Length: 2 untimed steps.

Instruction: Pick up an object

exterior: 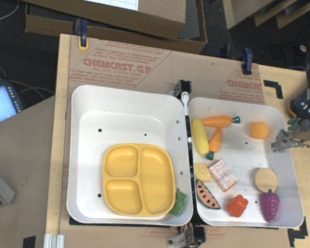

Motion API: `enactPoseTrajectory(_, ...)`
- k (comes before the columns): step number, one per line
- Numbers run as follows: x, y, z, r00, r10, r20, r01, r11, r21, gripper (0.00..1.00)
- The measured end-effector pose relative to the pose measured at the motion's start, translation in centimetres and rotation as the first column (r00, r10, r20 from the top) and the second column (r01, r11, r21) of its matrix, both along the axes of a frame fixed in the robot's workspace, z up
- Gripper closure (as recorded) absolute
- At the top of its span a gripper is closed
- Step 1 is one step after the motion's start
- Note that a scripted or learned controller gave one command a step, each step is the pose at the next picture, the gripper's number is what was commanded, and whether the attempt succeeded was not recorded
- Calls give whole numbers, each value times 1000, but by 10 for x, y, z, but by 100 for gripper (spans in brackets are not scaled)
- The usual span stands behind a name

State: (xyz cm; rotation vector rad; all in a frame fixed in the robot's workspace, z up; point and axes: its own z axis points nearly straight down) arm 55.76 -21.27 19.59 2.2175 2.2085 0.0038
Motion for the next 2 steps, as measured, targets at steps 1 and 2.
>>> enactPoseTrajectory(1,-27,85,-38,1000,10,-17,-10,1000,13,100)
enactPoseTrajectory(2,-26,79,-36,1000,4,-11,-4,1000,8,0)
